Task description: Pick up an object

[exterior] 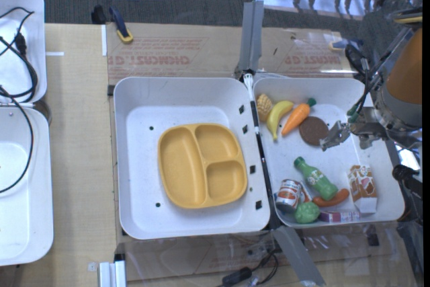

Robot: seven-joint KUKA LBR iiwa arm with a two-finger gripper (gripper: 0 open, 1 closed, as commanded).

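Nothing sits between my fingers [334, 138], spread just beside the brown disc [312, 131]; crowded carrot [295, 119] could deflect my grab.

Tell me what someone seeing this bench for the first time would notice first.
Most likely the yellow divided tray, lying alone in the left bin. Next comes the cluster of toy food in the right bin: a banana and carrot near the top, a green bottle and a can lower down. The gripper hangs beside a brown disc.
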